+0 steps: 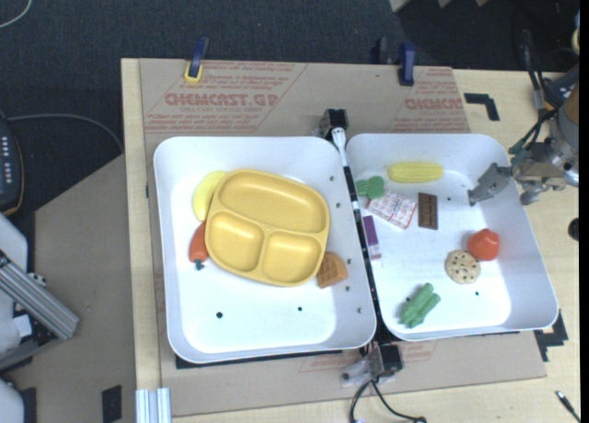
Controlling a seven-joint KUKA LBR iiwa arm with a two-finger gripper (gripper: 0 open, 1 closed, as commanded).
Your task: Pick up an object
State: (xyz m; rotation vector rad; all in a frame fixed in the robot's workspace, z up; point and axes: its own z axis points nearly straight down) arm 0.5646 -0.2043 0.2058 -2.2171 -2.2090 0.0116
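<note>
End effector (pixel 508 186): at the right bin's (pixel 529 306) far right rim; spread cannot be told; nothing visibly held.
Tomato (pixel 484 244): nearest candidate, just near of the end effector; judged light, smooth, round, liable to roll; grip across its widest part.
Cookie (pixel 463 267): beside tomato; probably flat, harder to grasp.
Corn (pixel 415 172): far side of the bin.
Yellow tray (pixel 266 226): left bin (pixel 179 320).

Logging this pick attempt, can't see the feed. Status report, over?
Gripper open, over right bin's far right edge, holding nothing. Nearest items: tomato, cookie, chocolate bar, all loose in that bin. Nothing blocking them.
</note>
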